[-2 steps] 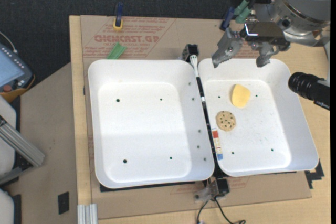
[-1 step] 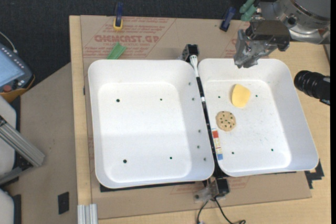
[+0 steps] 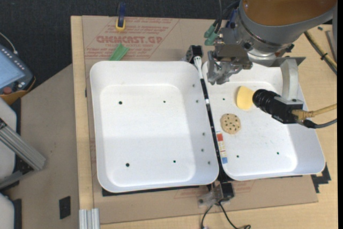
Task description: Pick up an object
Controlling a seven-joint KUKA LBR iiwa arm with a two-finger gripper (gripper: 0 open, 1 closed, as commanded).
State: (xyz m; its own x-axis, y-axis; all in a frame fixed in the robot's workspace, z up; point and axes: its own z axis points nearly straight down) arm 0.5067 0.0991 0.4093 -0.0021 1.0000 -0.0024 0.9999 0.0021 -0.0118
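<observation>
My gripper (image 3: 221, 75) hangs over the back left corner of the right bin (image 3: 284, 166), close to the divider between the bins. A pale yellow rounded object (image 3: 244, 98) lies in the right bin just right of and nearer than the gripper. A round brown cookie with dark chips (image 3: 231, 123) rests nearer the front, below the yellow object. A thin white stick with red and blue marks (image 3: 221, 146) lies along the right bin's left wall. Nothing shows between the fingers.
The left bin (image 3: 107, 169) stands beside the right one on a cardboard sheet (image 3: 155, 35). A green strip (image 3: 118, 52) and a yellow-blue clamp (image 3: 121, 17) sit at the back of the cardboard. The arm's large body looms over the right bin's back.
</observation>
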